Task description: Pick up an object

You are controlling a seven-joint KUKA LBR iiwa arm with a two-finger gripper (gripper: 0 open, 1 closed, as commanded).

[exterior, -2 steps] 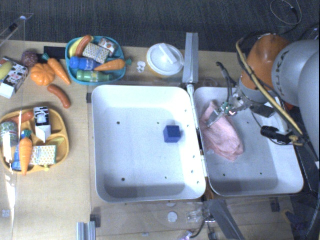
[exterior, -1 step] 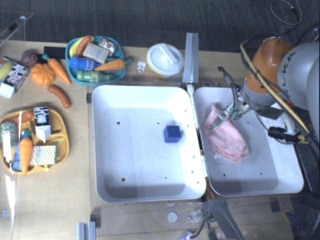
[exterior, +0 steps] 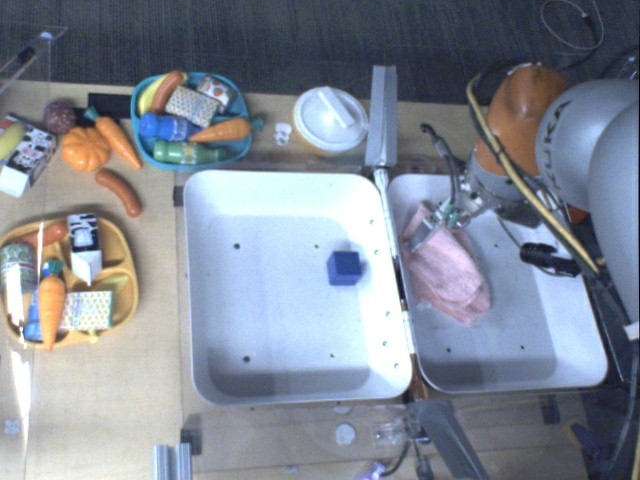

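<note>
From my station the bench reads evenly and fairly brightly lit, with no hard hotspot. The left bin (exterior: pixel 290 288) shows a soft grey shadow band along its near wall, and the right bin (exterior: pixel 520 348) has the same. The white lid (exterior: pixel 331 116) is nearly washed out. Detail is soft and slightly grainy throughout; the dark floor (exterior: pixel 300 18) stays dim, and the arm (exterior: pixel 600 138) looks blurry.

Near the middle of the shallow white left bin (exterior: pixel 250 358) lies a small solid-blue cube (exterior: pixel 344 267). A pale pink crumpled cloth (exterior: pixel 450 273) lies at the left edge of the shallow white right bin (exterior: pixel 560 338). My grey arm (exterior: pixel 600 138) carries an orange band (exterior: pixel 520 98).
</note>
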